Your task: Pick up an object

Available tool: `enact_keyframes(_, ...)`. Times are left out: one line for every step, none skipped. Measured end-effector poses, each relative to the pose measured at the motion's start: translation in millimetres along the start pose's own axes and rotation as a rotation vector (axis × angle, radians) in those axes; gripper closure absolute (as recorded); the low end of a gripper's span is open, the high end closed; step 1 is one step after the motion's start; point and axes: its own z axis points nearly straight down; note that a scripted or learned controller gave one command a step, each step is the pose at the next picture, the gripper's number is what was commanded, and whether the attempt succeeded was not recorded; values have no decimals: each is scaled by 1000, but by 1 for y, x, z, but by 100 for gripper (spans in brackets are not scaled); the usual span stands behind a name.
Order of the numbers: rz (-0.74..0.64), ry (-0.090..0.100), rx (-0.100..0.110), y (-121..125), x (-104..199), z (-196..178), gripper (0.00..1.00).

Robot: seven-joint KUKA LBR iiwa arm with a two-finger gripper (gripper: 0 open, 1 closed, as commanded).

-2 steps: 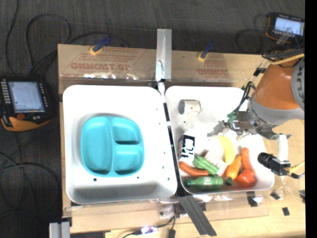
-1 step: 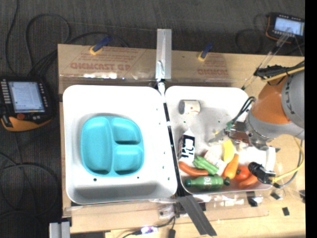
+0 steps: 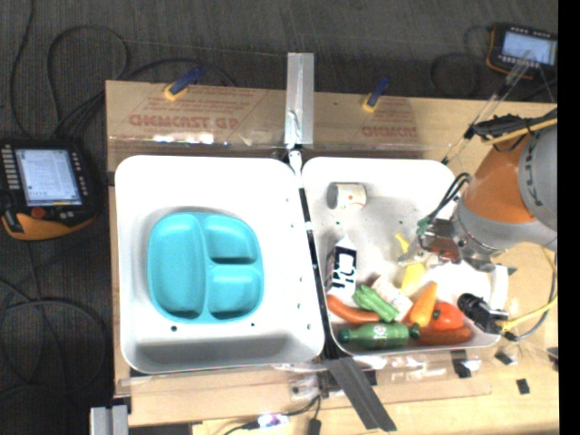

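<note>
Two shallow white bins sit side by side on a wooden bench. Filling most of the left bin (image 3: 136, 333) is a turquoise divided tray (image 3: 206, 264). The right bin (image 3: 390, 175) is cluttered along its near edge with toy food. A grey arm with an orange band (image 3: 497, 188) reaches in from the right, and its gripper (image 3: 433, 243) hangs low over the right side of that bin, just above a small yellow piece (image 3: 410, 275); whether it is open or closed cannot be told from this angle. Nearby lie an orange carrot (image 3: 422, 303), a red pepper (image 3: 446, 317), a green bottle (image 3: 376, 334) and a black-and-white carton (image 3: 342, 268). A small white cylinder (image 3: 346, 195) rests apart near the far wall. A good pick likely means descending straight onto one item, centred between its neighbours, so nothing adjacent gets pinched.
</note>
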Motion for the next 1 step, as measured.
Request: enact_keyframes(-45,-1,11,41,58,-90,100)
